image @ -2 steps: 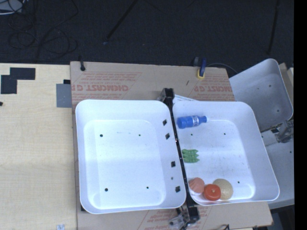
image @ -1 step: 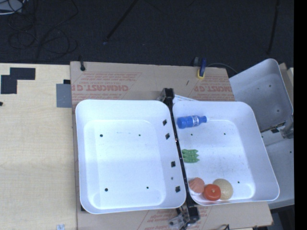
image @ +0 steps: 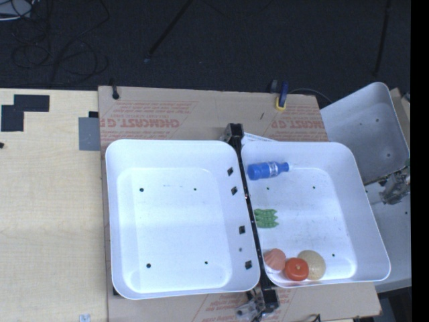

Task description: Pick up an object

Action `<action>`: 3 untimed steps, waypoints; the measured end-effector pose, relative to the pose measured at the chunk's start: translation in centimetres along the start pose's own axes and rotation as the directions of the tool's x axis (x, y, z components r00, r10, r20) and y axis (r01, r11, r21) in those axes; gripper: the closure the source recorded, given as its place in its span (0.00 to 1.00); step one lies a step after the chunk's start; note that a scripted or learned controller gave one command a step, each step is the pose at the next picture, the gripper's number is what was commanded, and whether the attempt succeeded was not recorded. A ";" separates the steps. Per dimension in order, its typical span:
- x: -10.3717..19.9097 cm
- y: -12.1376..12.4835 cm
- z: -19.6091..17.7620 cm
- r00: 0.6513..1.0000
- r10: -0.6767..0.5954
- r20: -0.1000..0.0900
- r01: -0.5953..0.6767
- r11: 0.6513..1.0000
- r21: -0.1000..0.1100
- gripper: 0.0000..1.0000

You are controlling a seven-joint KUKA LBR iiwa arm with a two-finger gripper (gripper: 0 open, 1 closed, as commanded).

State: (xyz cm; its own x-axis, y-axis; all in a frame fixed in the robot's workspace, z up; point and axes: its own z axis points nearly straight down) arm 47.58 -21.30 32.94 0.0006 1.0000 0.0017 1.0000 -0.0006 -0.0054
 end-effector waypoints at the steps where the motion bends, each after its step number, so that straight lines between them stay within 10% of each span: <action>1: -0.1 0.0 -3.5 1.000 -0.002 0.003 0.002 1.000 -0.006 1.00; 3: 0.0 0.0 -1.0 1.000 0.000 0.001 0.000 1.000 -0.002 1.00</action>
